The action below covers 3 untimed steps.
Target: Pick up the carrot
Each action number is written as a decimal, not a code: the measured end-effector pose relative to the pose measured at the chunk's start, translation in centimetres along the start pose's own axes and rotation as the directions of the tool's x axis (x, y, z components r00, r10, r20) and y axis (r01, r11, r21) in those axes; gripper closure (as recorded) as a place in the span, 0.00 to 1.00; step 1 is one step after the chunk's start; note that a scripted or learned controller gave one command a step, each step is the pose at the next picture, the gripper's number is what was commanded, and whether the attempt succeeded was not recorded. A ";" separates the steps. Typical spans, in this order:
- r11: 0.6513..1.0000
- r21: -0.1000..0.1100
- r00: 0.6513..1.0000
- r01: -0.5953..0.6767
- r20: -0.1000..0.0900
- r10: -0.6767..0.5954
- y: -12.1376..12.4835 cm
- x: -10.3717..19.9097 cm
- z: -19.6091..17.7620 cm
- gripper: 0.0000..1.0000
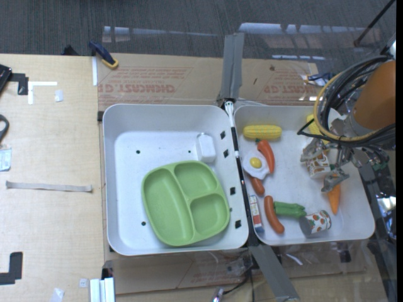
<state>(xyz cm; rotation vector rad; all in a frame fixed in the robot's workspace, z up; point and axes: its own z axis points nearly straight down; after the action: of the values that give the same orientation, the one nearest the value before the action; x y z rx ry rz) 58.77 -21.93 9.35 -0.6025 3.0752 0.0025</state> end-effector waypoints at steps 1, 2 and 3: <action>0.919 -0.008 0.919 0.394 0.009 -0.394 2.1 2.7 0.0 0.00; 0.889 -0.021 0.890 0.456 0.006 -0.456 1.2 -0.2 0.4 0.00; 0.495 -0.004 0.495 0.869 0.000 -0.869 0.2 1.0 -6.2 0.00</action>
<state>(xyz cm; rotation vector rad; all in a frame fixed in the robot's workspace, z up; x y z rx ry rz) 57.74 -22.08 15.50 -2.0683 2.3576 0.0001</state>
